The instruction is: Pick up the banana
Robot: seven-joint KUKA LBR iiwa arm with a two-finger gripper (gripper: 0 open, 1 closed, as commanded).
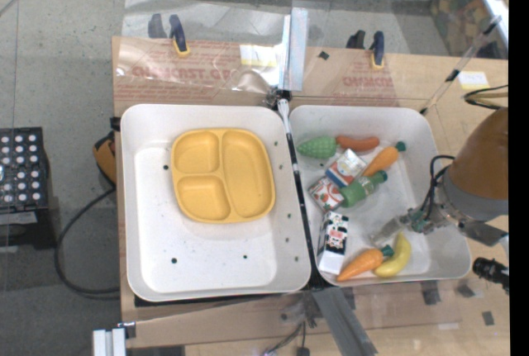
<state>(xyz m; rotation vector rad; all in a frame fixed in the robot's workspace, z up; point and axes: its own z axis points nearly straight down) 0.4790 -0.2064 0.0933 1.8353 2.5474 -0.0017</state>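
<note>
Two bins sit on my worktop. Inside the right bin (417,125), near corner, the banana (397,255) lies with its long axis slanting from near-left to far-right, touching a carrot (360,264). My jaws hover just beside it; their state I cannot tell. A yellow plate (223,174) fills the left bin (149,206).
</note>
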